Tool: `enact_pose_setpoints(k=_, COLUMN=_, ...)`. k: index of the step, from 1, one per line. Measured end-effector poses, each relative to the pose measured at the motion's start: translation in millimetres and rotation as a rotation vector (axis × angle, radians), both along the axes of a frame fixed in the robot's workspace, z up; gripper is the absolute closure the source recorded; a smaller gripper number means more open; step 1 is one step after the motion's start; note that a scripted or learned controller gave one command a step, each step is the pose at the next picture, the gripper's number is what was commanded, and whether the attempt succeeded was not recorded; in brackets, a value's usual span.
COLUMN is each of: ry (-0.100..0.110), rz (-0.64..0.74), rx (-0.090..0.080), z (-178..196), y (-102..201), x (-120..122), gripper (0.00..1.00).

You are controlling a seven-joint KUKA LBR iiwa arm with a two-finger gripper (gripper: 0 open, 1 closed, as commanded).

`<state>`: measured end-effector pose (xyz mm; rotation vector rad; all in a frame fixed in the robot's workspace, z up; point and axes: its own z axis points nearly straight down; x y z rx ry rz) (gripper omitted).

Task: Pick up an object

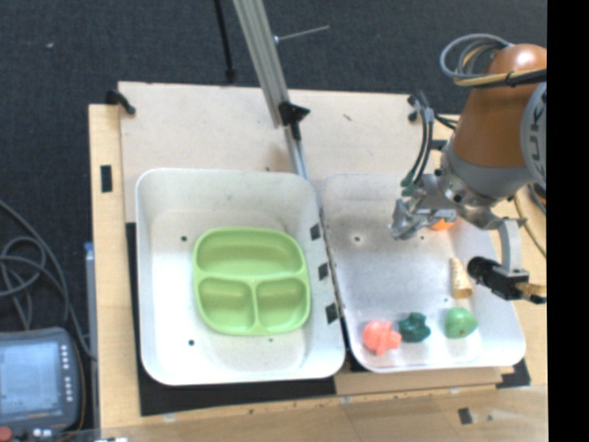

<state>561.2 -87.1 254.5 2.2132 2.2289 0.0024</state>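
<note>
My gripper (403, 225) hangs over the upper middle of the right bin (368, 201), below the arm's orange band. A small orange object (443, 225) peeks out just to its right, partly hidden by the wrist. Along the bin's near edge lie a pink-orange toy (379, 336), a dark green toy (415, 327) and a light green round object (459, 321). A small tan piece (457, 277) lies at the bin's right side. Nothing shows between the gripper and the bin floor beneath it.
The left bin (166, 210) holds a light green divided plate (250, 279). A metal pole (267, 63) slants up from between the bins at the back. A black fitting (497, 279) juts over the right bin's right edge.
</note>
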Motion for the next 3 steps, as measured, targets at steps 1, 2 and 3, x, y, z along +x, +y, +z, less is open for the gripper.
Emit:
enact_pose_setpoints(k=1, ry=0.000, rz=0.001, rx=0.001, z=5.0, y=48.6, x=-9.6, gripper=1.00)
enact_pose_setpoints(k=2, ry=-0.002, rz=0.001, rx=0.001, z=8.1, y=95.4, x=-10.2, gripper=1.00)
enact_pose_setpoints(k=3, ry=0.002, rz=0.002, rx=0.002, z=3.1, y=156.2, x=-17.8, gripper=1.00)
